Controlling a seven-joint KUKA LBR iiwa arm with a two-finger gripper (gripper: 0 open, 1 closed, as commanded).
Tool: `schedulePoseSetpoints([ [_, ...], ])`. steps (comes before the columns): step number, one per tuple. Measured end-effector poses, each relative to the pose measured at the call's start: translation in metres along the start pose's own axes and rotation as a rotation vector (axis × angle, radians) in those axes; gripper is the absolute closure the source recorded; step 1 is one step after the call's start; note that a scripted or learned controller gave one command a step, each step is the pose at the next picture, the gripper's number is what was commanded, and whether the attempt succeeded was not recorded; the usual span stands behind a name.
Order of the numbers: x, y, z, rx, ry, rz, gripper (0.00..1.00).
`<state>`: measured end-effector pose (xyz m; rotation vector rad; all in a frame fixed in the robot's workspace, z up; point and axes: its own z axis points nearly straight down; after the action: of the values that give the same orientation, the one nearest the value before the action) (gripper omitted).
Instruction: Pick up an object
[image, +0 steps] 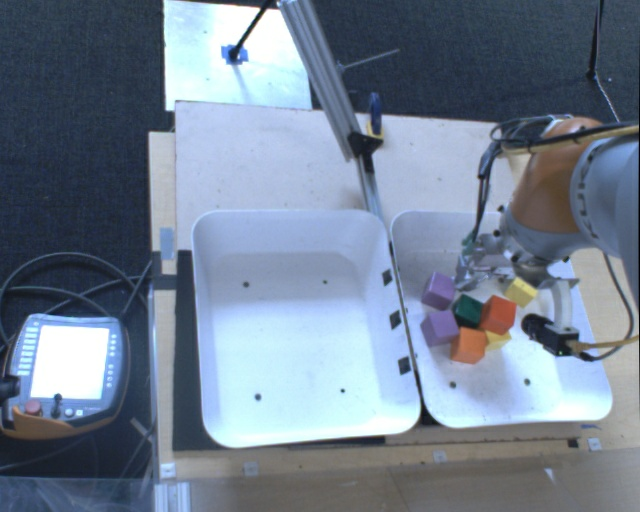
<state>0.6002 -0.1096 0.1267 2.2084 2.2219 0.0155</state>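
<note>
Hovering over the right bin (560, 400), near its far wall: gripper (478, 268) on a grey arm (600, 190) with an orange band, poised just above the cluster of blocks. State of the jaws: cannot tell, metal parts too small and blurred. Nothing seen held between them.

Clustered at mid-bin, toward the divider side: two purple cubes, upper purple cube (438, 291) and lower purple cube (439, 327); green cube (467, 309) between them and the red-orange cube (498, 314); orange cube (467, 346) nearest the front edge; yellow block (521, 291) on the far right of the group, a second yellow piece (497, 338) partly hidden beneath the orange ones. Most touching or overlapping neighbours.

Judged as small, light, rigid blocks, likely foam or wood, not fragile; flat faces offering good purchase, smooth sides possibly slippery. Best hold judged across two opposite flat faces of an outlying block, such as the upper purple cube, free on its left side. Risk: crowding neighbours blocking finger entry or nudging blocks aside.

Left bin (290, 240): bare white floor with a few dark specks.
</note>
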Motion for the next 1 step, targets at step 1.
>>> schedulePoseSetpoints([
  [1,0.0065,0.0024,-0.0627,0.005,-0.002,0.001,1.00],
])
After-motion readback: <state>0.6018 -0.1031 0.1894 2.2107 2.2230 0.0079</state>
